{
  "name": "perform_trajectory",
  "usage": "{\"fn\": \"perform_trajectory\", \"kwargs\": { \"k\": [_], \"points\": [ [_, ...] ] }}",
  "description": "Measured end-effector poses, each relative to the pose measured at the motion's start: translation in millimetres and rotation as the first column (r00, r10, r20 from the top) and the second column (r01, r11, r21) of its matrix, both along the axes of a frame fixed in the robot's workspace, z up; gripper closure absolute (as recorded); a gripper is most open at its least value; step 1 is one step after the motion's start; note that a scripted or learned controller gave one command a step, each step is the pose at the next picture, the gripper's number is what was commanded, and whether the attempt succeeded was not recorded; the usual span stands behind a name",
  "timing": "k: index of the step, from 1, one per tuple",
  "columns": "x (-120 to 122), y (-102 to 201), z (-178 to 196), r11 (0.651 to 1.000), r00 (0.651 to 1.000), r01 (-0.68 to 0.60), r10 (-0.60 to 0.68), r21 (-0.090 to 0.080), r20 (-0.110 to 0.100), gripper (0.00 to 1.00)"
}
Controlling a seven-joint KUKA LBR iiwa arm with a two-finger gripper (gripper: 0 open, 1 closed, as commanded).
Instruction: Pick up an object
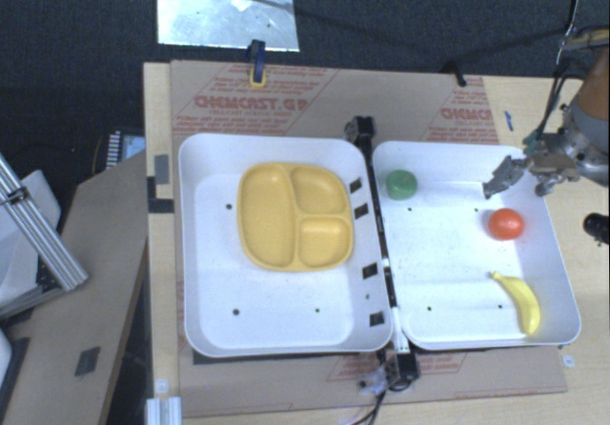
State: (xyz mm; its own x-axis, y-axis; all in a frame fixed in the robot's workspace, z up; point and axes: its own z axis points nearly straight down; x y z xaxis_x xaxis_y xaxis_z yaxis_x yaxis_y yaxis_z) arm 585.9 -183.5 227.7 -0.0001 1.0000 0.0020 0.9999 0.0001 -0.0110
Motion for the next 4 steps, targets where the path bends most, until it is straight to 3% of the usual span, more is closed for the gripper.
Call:
{"fn": "perform_trajectory", "kwargs": {
  "k": [1, 4],
  "points": [
    [3, 1, 7, 1.000, 1.000, -0.003, 0.003, -0.003, 0.012, 0.00],
    [3, 11, -120, 1.000, 1.000, -0.003, 0.003, 0.003, 0.015, 0.00]
  ]
}}
